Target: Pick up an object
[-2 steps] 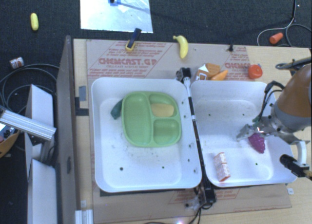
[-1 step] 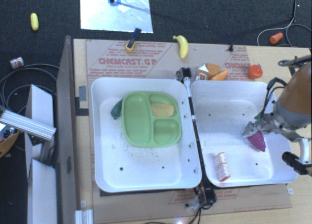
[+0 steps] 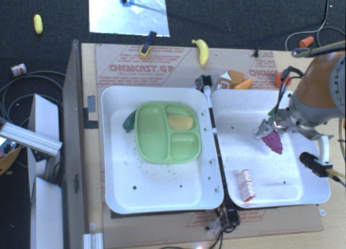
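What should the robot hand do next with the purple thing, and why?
Probably lift straight up a little. The gripper sits right at the top of the purple grape bunch in the right bin, so a small rise would show whether it really has hold.

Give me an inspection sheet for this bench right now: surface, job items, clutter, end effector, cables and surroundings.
Surface: two white bins side by side on a cardboard sheet; left bin, right bin.
Job's things: purple object and small red-and-white box in the right bin; green divided plate with a yellow item in one compartment, and a dark green item beside it, in the left bin.
Clutter: banana and orange items behind the bins.
End effector: end effector over the right bin, at the purple object; a hold cannot be confirmed.
Cables: black loops at left.
Surroundings: dark floor, yellow object, shiny sheet.
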Robot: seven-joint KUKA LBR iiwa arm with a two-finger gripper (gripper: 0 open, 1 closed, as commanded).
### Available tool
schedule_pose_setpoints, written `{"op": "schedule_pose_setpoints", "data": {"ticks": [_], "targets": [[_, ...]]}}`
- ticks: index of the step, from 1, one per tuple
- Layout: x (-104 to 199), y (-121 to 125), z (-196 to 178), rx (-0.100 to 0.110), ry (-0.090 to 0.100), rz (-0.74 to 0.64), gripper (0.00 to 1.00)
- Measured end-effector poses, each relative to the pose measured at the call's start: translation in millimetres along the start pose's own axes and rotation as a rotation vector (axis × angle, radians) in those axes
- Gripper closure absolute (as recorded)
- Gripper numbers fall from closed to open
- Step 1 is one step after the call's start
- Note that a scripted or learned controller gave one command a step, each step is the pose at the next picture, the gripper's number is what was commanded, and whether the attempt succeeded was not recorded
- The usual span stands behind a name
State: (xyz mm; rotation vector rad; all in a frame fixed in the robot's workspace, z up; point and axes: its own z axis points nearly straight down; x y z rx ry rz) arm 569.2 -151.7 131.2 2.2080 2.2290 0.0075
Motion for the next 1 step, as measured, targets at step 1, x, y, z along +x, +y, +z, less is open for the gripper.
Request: {"op": "schedule_pose_setpoints", "data": {"ticks": [1], "targets": [[85.8,39.6,-56.8,-0.004,0.002,-0.005,1.0]]}}
